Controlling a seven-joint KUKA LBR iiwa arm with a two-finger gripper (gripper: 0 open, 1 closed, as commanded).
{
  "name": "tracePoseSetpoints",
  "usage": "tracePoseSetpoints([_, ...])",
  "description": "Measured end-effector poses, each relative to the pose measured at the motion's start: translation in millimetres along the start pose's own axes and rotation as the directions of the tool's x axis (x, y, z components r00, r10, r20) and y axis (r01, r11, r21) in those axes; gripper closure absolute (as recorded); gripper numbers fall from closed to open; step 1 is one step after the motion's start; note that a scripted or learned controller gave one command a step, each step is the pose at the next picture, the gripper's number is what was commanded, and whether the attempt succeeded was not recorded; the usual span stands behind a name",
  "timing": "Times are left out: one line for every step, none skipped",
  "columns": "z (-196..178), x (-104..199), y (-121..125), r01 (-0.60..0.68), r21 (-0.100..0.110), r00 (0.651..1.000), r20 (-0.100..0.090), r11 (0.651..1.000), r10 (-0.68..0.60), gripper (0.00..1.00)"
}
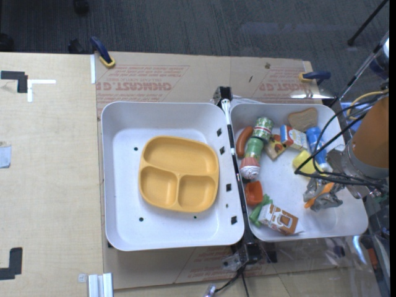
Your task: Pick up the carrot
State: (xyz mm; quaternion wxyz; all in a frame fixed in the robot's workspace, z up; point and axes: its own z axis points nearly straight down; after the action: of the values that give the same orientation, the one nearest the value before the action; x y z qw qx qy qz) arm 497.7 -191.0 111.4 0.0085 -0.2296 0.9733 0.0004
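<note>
The carrot (253, 192), a short orange-red piece with a green top, lies at the left side of the right bin (346, 228), just above a small printed carton (279, 219). My gripper (320, 197) hangs low over the bin's right half, about a hand's width to the right of the carrot and apart from it. A thin orange thing (314, 194) shows right at the gripper, too small to name. Black cables cross in front of the wrist and hide part of it.
The left bin (117, 228) holds a yellow divided plate (179, 173). In the right bin lie a green-and-white bottle (254, 146), a red sausage (243, 140), a bread slice (302, 118), a blue packet (313, 138) and a yellow piece (304, 161).
</note>
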Motion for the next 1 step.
tracePoseSetpoints([19.1, 3.1, 11.7, 0.435, -0.007, 0.9, -0.009, 0.9, -0.435, 1.0])
